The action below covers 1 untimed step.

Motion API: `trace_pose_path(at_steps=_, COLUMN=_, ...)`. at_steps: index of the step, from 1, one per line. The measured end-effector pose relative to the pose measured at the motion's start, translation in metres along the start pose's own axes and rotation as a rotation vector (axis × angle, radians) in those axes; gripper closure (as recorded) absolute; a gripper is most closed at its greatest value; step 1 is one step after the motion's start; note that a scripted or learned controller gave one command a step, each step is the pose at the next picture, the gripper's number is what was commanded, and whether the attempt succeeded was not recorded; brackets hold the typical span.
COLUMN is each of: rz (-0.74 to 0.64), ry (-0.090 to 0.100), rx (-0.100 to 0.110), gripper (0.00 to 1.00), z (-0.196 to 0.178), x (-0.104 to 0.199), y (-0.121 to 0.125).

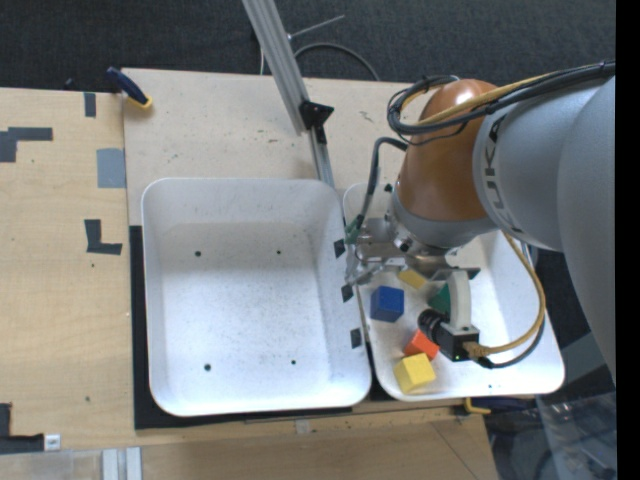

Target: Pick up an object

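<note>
Right now, as it looks from beside the bench:

Arm: the grey arm point(560, 158) reaches in from the right, its orange band point(445, 148) bulging over the right bin.
Gripper: the gripper point(385, 258) hangs low over the far left part of the right bin, close to the wall shared with the left bin.
Fingers: hidden among the metal parts under the wrist; whether they are spread or closed I cannot tell, and nothing shows between them.
Right bin: the right bin point(530, 368) holds all the small objects, gathered in its near half.
Blue block: the blue block point(387, 304) lies just below the gripper, tilted a little.
Yellow block: the yellow block point(415, 372) sits nearest the front rim.
Orange piece: the orange piece point(423, 345) rests between the blue and yellow blocks, touching the yellow one.
Green piece: the green piece point(438, 295) is partly covered by gripper hardware.
Flat yellow piece: a flat yellow piece point(414, 279) peeks out just beside the blue block.
Left bin: the left bin point(240, 298) stands beside the right one, its floor speckled with dark dots.
Cable: a yellow cable point(520, 333) loops across the right bin.
</note>
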State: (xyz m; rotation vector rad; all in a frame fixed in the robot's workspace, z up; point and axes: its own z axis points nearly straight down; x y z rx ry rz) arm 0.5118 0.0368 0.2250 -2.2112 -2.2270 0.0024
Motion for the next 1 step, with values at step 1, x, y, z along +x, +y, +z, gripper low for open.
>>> trace_pose_path(at_steps=1, rz=0.0, ry=0.0, rx=-0.001, gripper=1.0, z=-0.0084, x=0.0482, y=0.001)
